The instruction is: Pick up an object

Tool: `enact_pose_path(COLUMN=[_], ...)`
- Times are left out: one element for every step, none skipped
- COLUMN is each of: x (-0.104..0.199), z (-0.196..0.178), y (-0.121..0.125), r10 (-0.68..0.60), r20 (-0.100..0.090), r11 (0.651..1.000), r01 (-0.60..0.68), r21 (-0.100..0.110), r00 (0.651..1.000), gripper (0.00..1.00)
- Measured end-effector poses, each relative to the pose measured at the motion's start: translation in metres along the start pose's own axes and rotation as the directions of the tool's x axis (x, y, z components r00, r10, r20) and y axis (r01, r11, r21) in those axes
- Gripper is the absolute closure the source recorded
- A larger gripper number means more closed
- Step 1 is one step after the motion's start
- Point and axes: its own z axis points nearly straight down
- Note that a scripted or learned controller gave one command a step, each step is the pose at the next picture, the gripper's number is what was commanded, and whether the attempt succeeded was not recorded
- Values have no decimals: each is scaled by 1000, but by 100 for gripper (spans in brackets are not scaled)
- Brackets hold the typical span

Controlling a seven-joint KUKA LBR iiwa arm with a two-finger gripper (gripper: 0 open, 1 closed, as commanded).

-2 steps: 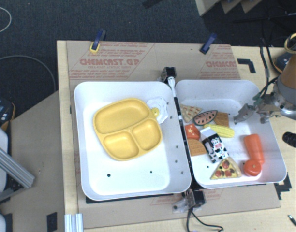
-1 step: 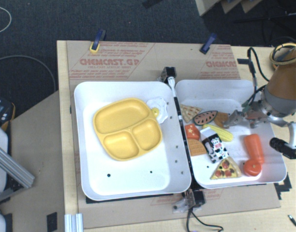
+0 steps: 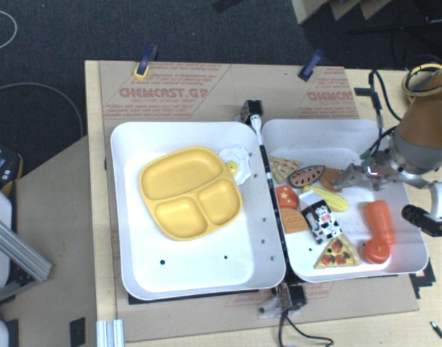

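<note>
The right bin (image 3: 351, 132) holds several toy foods. Among them are a waffle piece (image 3: 282, 168), a dark oval piece (image 3: 307, 175), a yellow corn-like piece (image 3: 329, 197), a black-and-white toy (image 3: 323, 221), a pizza slice (image 3: 337, 252) and an orange-red carrot-like piece (image 3: 378, 230). My gripper (image 3: 349, 176) is low over the right bin's upper middle. It sits just right of the dark oval piece and above the yellow piece, beside a small brown item (image 3: 331, 177). I see nothing lifted.
The left bin (image 3: 127, 194) bears a yellow divided plate (image 3: 190, 192) and a fried-egg toy (image 3: 234, 162) at the plate's upper right. The grey arm (image 3: 416, 139) enters from the right over the right bin's far corner. Clamps (image 3: 143, 63) hold the board's back edge.
</note>
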Motion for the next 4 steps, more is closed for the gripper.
enact_pose_path(x=[-1,6,4,4], z=[-11,-71,-116,-137], y=[1,-1,5,6], r10=[0,0,1,1], r20=[6,5,5,5], r11=[1000,1000,1000,1000], r01=[0,0,-1,-1], r21=[-8,-4,-4,-2], r00=[1000,1000,1000,1000], gripper=[100,100,100,100])
